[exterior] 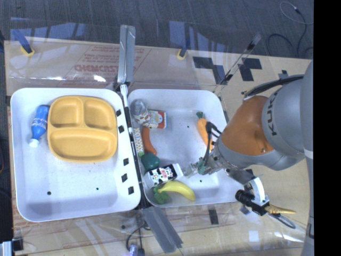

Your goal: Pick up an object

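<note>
Hovering low in the right bin, the gripper, state unclear, nears one banana and one carrot.

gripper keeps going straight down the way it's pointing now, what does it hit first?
Probably the bare floor of the right white bin. The gripper points down near the bin's lower right, beside the black-and-white carton, with the yellow banana lower left. Depth is unclear, so it could clip the carton's edge.

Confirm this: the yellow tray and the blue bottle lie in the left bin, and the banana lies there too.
Wrong on the banana: the camera view shows it in the right bin. The yellow tray and blue bottle do lie in the left bin.
</note>
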Available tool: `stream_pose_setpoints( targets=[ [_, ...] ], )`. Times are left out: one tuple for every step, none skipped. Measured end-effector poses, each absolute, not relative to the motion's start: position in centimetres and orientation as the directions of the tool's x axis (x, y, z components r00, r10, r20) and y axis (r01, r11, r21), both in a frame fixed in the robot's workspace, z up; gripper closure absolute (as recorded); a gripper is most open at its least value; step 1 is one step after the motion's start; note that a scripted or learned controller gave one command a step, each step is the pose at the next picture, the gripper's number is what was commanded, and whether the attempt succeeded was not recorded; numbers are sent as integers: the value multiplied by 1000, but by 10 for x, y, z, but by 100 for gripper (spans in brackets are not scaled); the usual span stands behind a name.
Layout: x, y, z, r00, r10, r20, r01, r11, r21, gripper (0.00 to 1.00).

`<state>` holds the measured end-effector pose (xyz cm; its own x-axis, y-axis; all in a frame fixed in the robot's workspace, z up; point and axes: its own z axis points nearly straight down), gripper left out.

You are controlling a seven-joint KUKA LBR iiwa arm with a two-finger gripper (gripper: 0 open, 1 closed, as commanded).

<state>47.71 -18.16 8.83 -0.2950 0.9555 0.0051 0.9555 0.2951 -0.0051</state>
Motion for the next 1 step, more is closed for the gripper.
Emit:
stream_pose_setpoints(
  targets=[
    [477, -182, 88, -294, 956, 5, 956, 294, -5, 0]
  ],
)
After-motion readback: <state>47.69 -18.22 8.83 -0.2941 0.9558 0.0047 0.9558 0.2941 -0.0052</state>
